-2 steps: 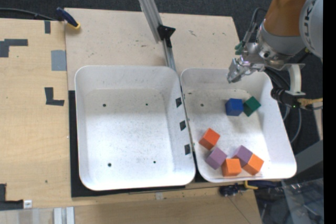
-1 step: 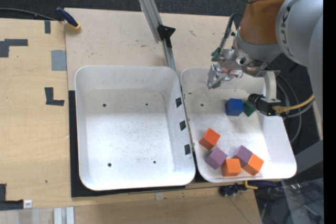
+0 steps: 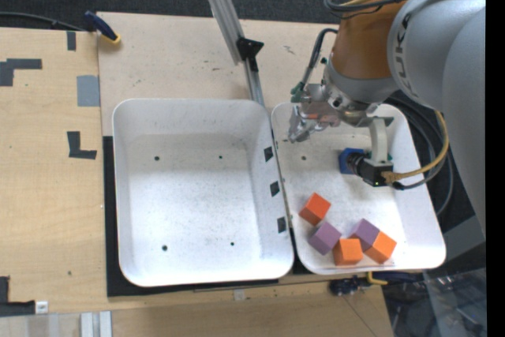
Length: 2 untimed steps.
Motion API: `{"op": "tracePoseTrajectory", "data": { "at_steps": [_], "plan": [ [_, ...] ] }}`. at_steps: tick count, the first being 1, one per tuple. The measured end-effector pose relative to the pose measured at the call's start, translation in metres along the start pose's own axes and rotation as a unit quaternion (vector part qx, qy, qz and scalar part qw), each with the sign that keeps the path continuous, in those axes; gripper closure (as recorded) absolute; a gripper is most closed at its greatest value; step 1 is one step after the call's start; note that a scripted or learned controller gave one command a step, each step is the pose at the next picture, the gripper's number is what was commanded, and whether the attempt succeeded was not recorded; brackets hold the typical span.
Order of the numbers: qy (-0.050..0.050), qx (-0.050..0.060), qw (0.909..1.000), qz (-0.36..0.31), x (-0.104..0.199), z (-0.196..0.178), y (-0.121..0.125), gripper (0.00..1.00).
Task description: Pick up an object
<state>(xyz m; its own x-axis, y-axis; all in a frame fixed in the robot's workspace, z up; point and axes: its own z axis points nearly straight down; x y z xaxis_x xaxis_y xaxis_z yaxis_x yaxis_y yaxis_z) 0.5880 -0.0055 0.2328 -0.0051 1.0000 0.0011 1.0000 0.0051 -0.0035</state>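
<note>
Right bin (image 3: 410, 146): blocks (image 3: 316, 209) lie below end effector (image 3: 300, 130).

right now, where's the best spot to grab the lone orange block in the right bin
Probably from straight above, fingers across two opposite flat side faces of the orange block. It sits apart from the purple block and the others, so its sides look free.
</note>
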Motion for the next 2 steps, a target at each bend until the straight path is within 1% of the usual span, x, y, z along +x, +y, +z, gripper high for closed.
{"op": "tracePoseTrajectory", "data": {
  "at_steps": [1, 2],
  "plan": [
    [0.000, -0.001, 1.0000, -0.001, 0.053, -0.009, -0.015, 1.00],
    [0.000, 0.000, 1.0000, 0.000, 0.096, -0.004, -0.033, 1.00]
  ]
}}
